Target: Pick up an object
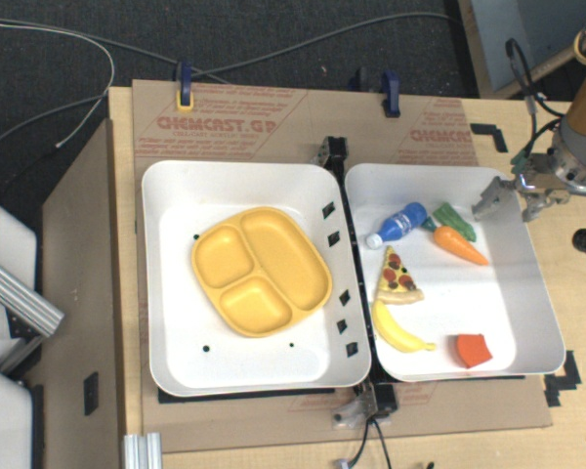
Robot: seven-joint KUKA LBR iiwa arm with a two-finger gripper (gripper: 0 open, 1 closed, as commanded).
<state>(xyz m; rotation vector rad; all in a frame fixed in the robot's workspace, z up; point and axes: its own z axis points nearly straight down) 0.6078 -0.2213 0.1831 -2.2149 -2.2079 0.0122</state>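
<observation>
Carrot (459, 243) lies in the right bin (527, 291); around it we see a blue bottle (399, 223) to its left, a pizza slice (398, 277) and banana (398, 328) below-left, and a red block (472, 350) below. Above-right of the carrot, the gripper (516, 201) hovers with fingers spread wide, holding nothing.

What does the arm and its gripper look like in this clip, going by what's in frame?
At the view's right edge, the arm shows a grey body with an orange band above the wrist. Below it sits a silvery metal gripper with pale grey fingers. Dark cables loop beside the arm.
</observation>
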